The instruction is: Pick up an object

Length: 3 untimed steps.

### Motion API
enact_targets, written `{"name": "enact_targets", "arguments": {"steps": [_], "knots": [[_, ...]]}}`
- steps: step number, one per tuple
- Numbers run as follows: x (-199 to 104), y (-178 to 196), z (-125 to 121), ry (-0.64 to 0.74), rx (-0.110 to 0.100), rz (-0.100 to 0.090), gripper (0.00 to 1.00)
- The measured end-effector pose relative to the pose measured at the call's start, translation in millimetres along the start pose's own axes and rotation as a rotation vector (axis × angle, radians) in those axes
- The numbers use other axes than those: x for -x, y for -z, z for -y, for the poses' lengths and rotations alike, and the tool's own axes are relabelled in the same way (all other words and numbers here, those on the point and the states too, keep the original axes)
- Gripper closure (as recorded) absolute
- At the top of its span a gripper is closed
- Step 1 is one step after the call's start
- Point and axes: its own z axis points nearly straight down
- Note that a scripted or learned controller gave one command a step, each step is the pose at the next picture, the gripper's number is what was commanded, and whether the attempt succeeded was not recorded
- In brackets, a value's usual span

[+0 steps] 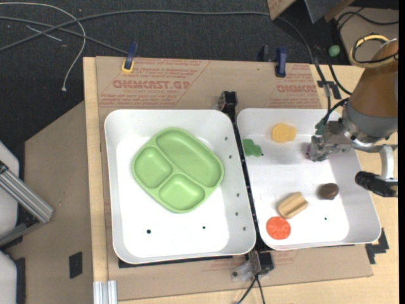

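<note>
we are looking at a pick that is not yet made: nothing is lifted, and every object is lying on a bin floor. starting at the left, the shallow glossy white plastic left bin point(120, 189) is holding a smooth pale green three-compartment plastic plate point(178, 170). moving right, the matching white right bin point(361, 230) is carrying a small flat green scrap point(253, 148), a round orange-red disc point(278, 228), a tan cylinder like a wooden block point(292, 204), a bumpy yellow-orange lump point(284, 132) and a dark brown rounded piece point(328, 191). the grey metal gripper point(320, 145) is hanging low just right of the yellow lump, with nothing visibly between its tips. we cannot tell how wide the jaws are standing. choosing, closing and lifting are all left, we are judging.
</note>
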Motion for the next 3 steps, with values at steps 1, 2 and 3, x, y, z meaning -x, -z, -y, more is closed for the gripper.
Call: {"name": "enact_targets", "arguments": {"steps": [1, 2, 3], "knots": [[-6, 60, 4, 0.001, 0.001, 0.0, 1.0], [-6, 78, 3, 0.001, -0.004, -0.001, 1.0], [-56, 69, 6, 0.004, -0.01, -0.005, 1.0]]}}
